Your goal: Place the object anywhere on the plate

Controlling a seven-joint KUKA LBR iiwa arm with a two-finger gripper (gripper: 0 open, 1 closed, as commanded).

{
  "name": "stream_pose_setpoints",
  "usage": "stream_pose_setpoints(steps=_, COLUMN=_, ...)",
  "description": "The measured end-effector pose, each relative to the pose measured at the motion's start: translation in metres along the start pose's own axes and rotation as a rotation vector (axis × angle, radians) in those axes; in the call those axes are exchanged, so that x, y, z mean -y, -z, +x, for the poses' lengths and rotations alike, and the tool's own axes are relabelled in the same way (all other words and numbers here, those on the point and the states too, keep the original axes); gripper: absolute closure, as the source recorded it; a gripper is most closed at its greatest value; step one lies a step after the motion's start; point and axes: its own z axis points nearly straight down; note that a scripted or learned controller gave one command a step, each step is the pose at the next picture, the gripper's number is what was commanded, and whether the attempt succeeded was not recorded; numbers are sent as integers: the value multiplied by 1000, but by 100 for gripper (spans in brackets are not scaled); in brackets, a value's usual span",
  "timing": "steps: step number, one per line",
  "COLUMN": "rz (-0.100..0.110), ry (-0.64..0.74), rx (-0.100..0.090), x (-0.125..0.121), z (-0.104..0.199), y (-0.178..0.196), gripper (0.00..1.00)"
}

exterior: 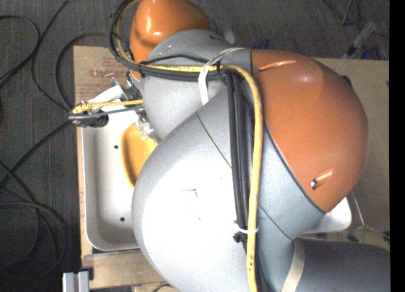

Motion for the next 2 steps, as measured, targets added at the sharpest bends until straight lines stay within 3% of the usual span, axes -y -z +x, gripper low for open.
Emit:
stream_pose_setpoints(steps=1, rz=-1, ry=-145, rx=-7, x=8, z=-68, y=-103, gripper=100)
stream_pose_setpoints(steps=2, rz=0, ry=-81, rx=-1, x=-2, z=6, y=-27, gripper=100)
